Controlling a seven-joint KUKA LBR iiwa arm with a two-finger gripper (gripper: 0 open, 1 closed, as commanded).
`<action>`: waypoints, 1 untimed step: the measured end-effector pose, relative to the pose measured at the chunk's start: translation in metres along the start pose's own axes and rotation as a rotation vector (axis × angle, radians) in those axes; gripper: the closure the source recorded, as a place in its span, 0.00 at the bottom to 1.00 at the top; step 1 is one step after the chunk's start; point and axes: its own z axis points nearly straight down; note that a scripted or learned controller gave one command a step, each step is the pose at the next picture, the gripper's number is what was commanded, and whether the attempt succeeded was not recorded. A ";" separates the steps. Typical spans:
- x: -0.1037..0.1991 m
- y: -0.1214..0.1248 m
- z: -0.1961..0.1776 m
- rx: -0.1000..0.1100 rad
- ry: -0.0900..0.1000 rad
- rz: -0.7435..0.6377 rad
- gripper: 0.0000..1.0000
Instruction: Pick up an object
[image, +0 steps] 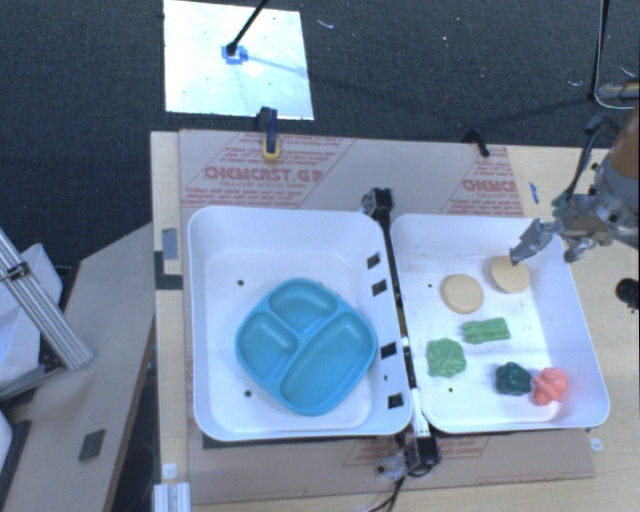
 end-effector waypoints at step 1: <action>0.001 0.002 -0.007 -0.011 -0.002 -0.003 0.00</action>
